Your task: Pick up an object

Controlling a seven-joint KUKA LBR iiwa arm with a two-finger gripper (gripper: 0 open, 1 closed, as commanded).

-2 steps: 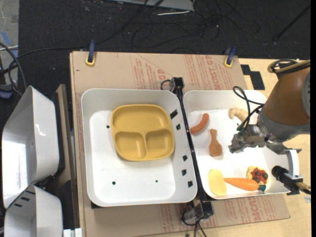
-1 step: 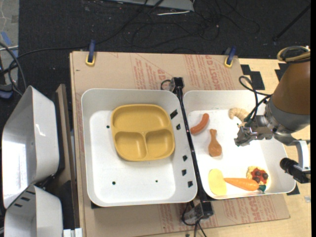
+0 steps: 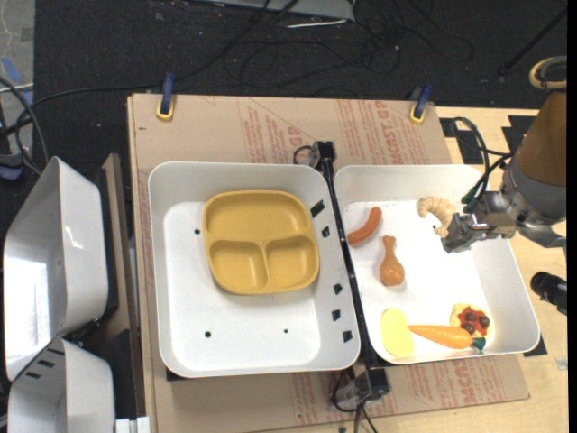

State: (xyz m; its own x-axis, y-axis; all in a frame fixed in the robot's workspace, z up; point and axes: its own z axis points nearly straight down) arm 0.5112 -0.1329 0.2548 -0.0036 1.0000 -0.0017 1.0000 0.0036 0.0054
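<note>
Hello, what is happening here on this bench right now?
A grey robot arm reaches in from the right, its gripper low over the right bin, beside a pale croissant-like toy. Nothing shows between its fingers. A sausage, drumstick and carrot lie nearby. The left bin holds a yellow divided plate.

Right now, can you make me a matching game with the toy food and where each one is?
Things:
1. yellow divided plate
2. hot dog
3. carrot
4. croissant

Places:
A. right bin, front edge
B. just beside the gripper
C. left bin
D. right bin, close to the divider between the bins

Pairs: 1-C, 2-D, 3-A, 4-B
</note>
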